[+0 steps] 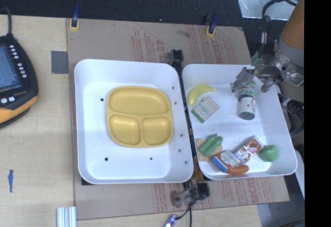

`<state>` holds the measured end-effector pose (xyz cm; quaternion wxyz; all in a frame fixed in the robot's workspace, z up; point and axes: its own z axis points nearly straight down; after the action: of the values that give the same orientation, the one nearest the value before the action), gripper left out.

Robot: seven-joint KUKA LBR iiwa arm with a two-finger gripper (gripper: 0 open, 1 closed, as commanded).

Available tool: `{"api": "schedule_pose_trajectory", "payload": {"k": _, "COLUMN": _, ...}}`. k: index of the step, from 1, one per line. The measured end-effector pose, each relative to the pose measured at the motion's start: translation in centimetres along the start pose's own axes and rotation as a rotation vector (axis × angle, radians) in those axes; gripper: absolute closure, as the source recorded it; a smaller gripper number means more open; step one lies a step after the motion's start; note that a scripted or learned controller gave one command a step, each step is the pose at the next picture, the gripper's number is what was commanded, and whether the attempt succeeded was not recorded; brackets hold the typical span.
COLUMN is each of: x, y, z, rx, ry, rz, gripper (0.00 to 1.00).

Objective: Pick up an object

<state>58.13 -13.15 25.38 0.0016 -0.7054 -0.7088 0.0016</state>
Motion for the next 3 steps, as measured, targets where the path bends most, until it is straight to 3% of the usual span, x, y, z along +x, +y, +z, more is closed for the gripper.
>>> {"api": "schedule_pose_trajectory", "payload": {"k": 1, "x": -2.9, "y": 5.6, "z": 9.5, "rx": 0.001, "ry": -0.002, "rz": -0.001, "gripper": 0.0}}
{"api": "schedule_pose_trajectory", "payload": {"k": 2, "x": -7.1, "y": 7.5, "z": 12.6, "rx": -0.001, "ry": -0.001, "rz": 0.002, "gripper": 0.0}}
{"api": "schedule_pose_trajectory", "payload": {"k": 3, "x": -5.2, "y": 7.5, "z": 16.2, "rx": 0.001, "ry": -0.001, "rz": -0.001, "gripper": 0.0}}
